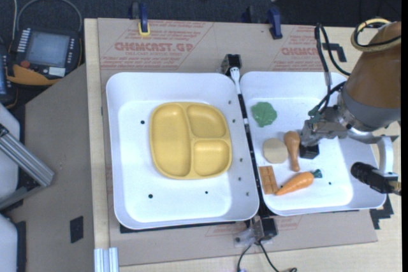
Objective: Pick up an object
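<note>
The right bin (331,200) holds several toy foods: a green leafy piece (264,113), a pale round piece (275,150), a brown drumstick-shaped piece (292,148), an orange carrot (296,183) and a tan waffle-like bar (268,179). My gripper (309,148) is low in this bin, just right of the drumstick and above the carrot's green end. Its dark fingertips point down at the bin floor, and I see nothing between them.
The left bin (127,188) holds a yellow divided plate (190,139). A black clamp piece (231,64) sits at the top of the divider between the bins. A black part of the arm (373,177) hangs over the right bin's lower right corner.
</note>
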